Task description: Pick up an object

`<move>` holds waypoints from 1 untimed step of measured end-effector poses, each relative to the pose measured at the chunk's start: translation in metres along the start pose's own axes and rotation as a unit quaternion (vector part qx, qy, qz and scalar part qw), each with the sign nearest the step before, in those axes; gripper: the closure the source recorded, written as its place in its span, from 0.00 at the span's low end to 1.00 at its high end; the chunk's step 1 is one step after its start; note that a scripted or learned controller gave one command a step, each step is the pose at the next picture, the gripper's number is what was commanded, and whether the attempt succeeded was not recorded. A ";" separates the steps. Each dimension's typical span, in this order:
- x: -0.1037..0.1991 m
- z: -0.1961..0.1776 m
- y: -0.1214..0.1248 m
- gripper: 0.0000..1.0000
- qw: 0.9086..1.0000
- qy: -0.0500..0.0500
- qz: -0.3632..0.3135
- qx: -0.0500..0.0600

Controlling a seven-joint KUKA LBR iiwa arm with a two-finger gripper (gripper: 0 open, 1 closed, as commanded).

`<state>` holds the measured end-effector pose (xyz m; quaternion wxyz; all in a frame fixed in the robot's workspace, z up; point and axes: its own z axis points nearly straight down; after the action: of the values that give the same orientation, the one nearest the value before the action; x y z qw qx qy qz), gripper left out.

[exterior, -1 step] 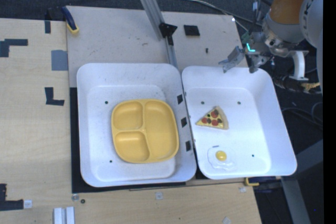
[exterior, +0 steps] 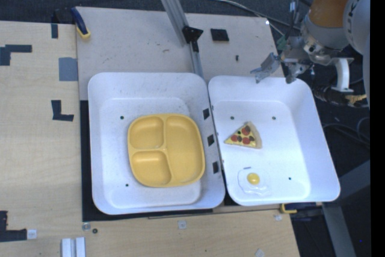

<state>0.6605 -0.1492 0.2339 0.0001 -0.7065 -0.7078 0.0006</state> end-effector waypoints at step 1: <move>-0.008 0.061 -0.001 0.00 1.000 0.000 0.000 0.003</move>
<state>0.6593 -0.1570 0.1731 0.0021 -0.7068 -0.7074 0.0027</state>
